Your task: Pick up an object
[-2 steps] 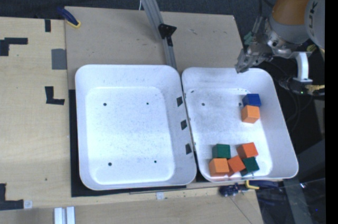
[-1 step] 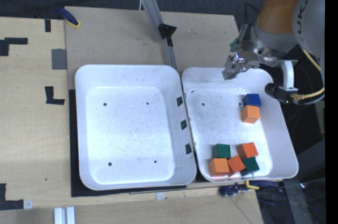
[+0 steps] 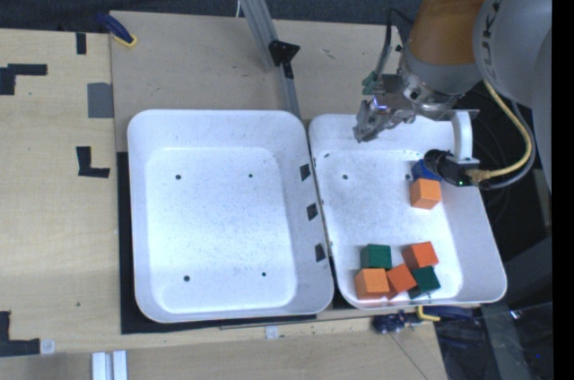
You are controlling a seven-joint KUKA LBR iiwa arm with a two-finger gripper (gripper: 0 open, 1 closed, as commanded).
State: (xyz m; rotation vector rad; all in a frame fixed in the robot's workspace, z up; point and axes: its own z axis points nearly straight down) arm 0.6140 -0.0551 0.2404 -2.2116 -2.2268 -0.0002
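My pincer: it [image 3: 369, 130] hangs over the far rim of the right bin [image 3: 368, 199], near that bin's far left corner, tip pointing down.
Its opening: from this slanted view I cannot tell how wide it stands, nor whether it has hold of anything.
My arm: it [image 3: 525, 29] reaches in from the right, with the orange band [image 3: 457, 2] just above the wrist.
Lone orange block: it [image 3: 425, 193] lies on the right bin's floor by the right-hand wall, nearer the camera than my pincer and to its right, apart from it.
Cluster of blocks: five lie close together at the near end of the right bin, well apart from my pincer.
Cluster, back row: a green block [image 3: 378, 256] to the left, a red-orange block [image 3: 420, 254] to the right.
Cluster, front row: an orange block [image 3: 370, 282], a second orange block [image 3: 401, 279] touching it, and a dark green block [image 3: 426, 280] at the right end.
Between pincer and cluster: bare white bin floor.
Left bin: it [image 3: 215, 217] sits side by side with the right bin, their rims touching.
Bench: pale wood [image 3: 54, 190] under both bins.
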